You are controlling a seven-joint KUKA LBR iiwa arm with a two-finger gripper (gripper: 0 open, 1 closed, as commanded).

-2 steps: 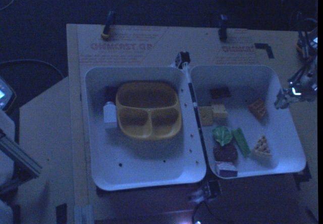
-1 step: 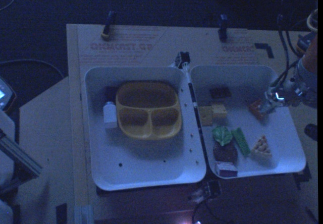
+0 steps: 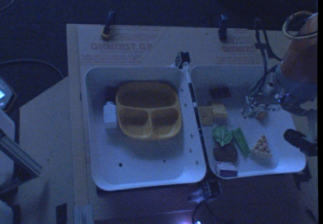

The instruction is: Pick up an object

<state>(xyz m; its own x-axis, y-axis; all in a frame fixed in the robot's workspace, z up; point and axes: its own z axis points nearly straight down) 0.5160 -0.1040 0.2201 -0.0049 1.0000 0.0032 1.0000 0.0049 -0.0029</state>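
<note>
You are looking down on a dim surface [image 3: 75, 117] with two white bins: the left bin [image 3: 146, 172] holds a yellow divided tray [image 3: 148, 109] with a small white bottle [image 3: 110, 114] touching its left edge. In the right bin [image 3: 282, 165] you see a dark block [image 3: 220, 92], two yellow cubes [image 3: 212, 113], a green leaf [image 3: 222, 134], a green stick [image 3: 241, 141], a brown lump [image 3: 225, 153] and a tan wedge [image 3: 261, 146]. The arm [image 3: 299, 61] reaches in from the right, its pincer [image 3: 258, 110] low over the right bin's upper part, beside the cubes, with something small and orange at its tip.
</note>
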